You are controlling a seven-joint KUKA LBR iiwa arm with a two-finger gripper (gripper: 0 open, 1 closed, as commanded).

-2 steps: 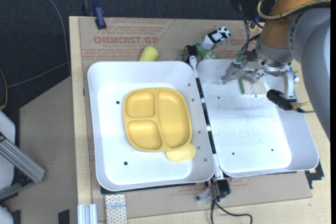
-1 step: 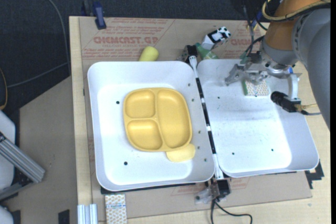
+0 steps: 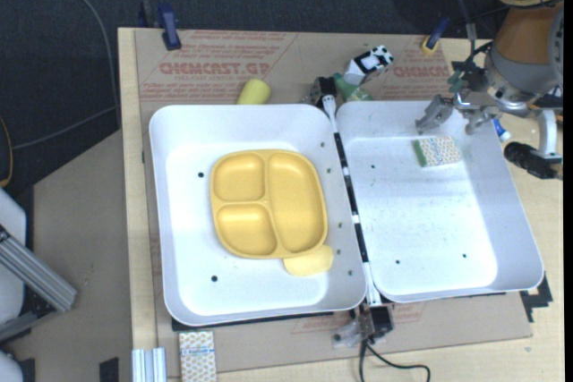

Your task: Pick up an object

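One small speckled sponge-like pad (image 3: 439, 150), at six o'clock beneath the spread, empty gripper (image 3: 450, 114), looks light, soft: pinch its edges.

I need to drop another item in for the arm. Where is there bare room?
Right bin: bare floor below the small patterned packet. Left bin: crowded by the yellow divided plate, with margins only along its walls.

I see the bench (image 3: 98, 219) topped with printed cardboard, carrying two white bins side by side: the left bin (image 3: 179, 219) and the right bin (image 3: 501, 228). Directly on the cardboard behind them lie a yellow cylinder (image 3: 254, 91) and a black-and-white toy (image 3: 371, 62)
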